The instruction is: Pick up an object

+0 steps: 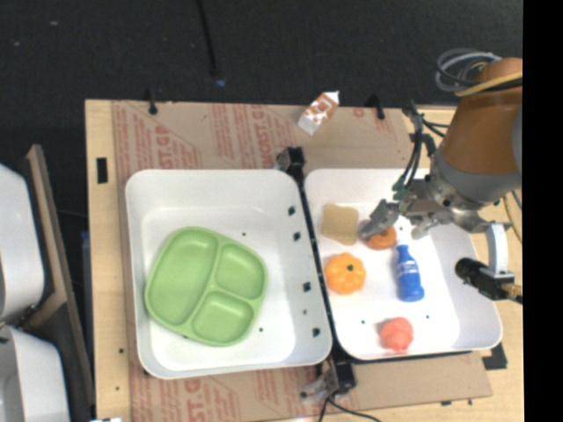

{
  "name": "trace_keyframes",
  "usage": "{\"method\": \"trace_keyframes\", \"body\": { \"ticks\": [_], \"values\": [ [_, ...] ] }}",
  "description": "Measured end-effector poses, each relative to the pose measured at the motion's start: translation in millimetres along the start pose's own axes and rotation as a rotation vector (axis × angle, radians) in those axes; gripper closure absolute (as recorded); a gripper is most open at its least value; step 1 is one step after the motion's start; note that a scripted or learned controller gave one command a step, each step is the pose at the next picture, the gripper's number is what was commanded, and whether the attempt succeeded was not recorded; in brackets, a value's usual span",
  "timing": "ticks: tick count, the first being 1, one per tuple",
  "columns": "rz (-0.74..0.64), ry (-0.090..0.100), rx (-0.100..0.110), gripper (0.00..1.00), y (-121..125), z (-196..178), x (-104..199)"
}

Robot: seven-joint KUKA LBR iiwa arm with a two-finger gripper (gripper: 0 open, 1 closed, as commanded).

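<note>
Cardboard is lining the bench under both bins. Gripper is hanging spread open over the orange piece, judged its target.

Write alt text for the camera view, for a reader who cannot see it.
A grey and orange robot arm reaches from the right, its gripper low over a small orange object in the right white bin, which also holds a tan block, orange pumpkin, blue bottle and pink-red lump. The left bin holds a green divided plate.
</note>
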State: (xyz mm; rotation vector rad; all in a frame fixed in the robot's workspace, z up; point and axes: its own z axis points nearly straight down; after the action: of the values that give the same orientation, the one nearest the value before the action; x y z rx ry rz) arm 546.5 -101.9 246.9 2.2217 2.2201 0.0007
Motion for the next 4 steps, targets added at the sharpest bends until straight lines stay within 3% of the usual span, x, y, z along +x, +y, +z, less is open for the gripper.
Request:
{"method": "trace_keyframes", "body": {
  "ticks": [1,2,3,4],
  "values": [
    [-0.002,-0.001,-0.012,0.00,-3.1,128.7,-15.2],
    [-0.003,0.000,0.000,0.00,77.6,146.8,-2.1],
    [0.001,0.000,-0.001,1.00,77.1,135.2,-4.2],
    [0.001,0.000,-0.001,0.00,76.9,135.8,-4.2]
  ]
}}
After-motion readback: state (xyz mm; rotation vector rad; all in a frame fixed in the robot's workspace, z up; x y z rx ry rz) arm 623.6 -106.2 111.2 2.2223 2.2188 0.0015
